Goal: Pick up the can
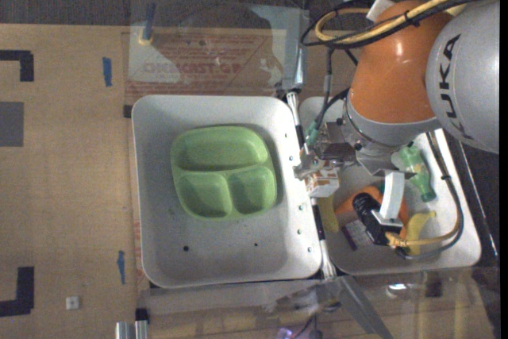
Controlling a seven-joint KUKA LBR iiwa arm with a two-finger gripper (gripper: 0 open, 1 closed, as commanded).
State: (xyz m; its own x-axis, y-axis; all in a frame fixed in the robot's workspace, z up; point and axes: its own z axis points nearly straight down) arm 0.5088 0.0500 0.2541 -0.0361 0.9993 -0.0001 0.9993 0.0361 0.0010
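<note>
Two bins sit side by side; the left bin (151,250) bears a green plate (226,171). The gripper (316,161) hangs low at the left wall of the right bin (468,250), and whether it is clenched or released cannot be told. What may be the can (324,185), small, white and red, lies just beneath it. By this reading the approach is made, and the grasp and lift are left.
</note>
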